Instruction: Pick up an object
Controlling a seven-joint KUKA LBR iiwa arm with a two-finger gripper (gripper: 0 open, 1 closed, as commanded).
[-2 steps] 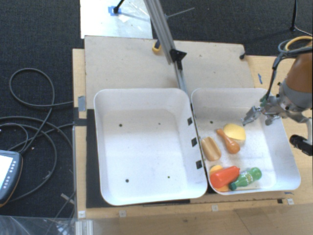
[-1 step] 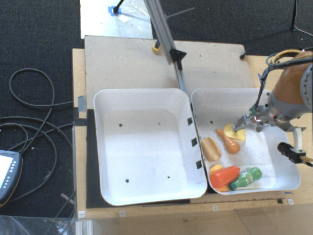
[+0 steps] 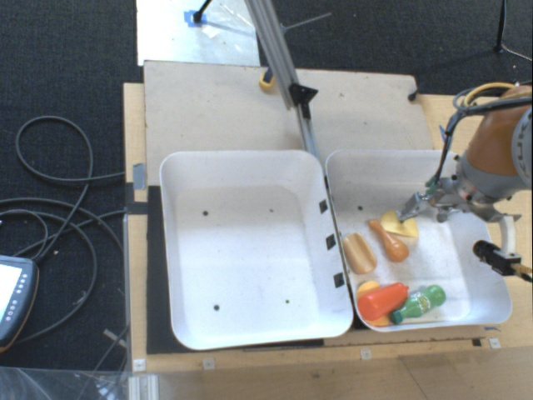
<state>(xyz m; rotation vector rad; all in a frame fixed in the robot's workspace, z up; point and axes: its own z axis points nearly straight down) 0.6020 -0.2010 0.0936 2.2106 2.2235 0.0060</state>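
Jaws [image 3: 414,207] low over the right bin [image 3: 379,167], tips just above a pale yellow wedge [image 3: 401,226]; too small and blurred to tell how far apart, nor whether anything sits between them. Grey arm [image 3: 500,152] with orange band reaching in from the right. Yellow wedge lying flat near the bin's middle, touching an orange carrot-like piece [image 3: 391,242] that slants beside it. Nearby, to the left, a tan hot-dog bun [image 3: 360,252]. Nearer the front wall, a red-orange pepper shape [image 3: 383,299] and a green bottle [image 3: 420,302] lying on its side, just beside each other. Left bin [image 3: 241,248] alongside on the counter [image 3: 208,107], walls touching at the middle.
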